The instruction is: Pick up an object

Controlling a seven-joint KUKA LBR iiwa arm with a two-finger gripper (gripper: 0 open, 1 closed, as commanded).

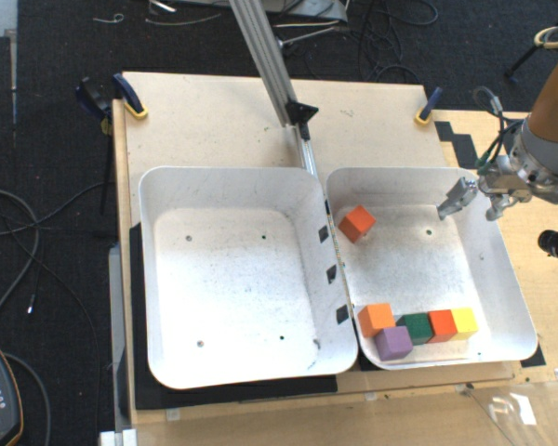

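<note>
In the right bin (502, 277) an orange cube (357, 222) lies alone near the back left corner. Along the front wall sit an orange block (376, 318), a purple block (393, 342), a green block (417, 328), a red-orange block (443, 324) and a yellow block (464, 321), packed close together. My gripper (474, 203) hangs above the right bin's back right area, fingers spread open with nothing between them. It is well to the right of the lone orange cube and far from the front row.
The left bin (158, 249) lies beside the right one, sharing a middle wall. A slanted metal pole (265, 49) ends at a bracket by the bins' back junction. Clamps hold the board's back corners. Cables lie on the dark floor around.
</note>
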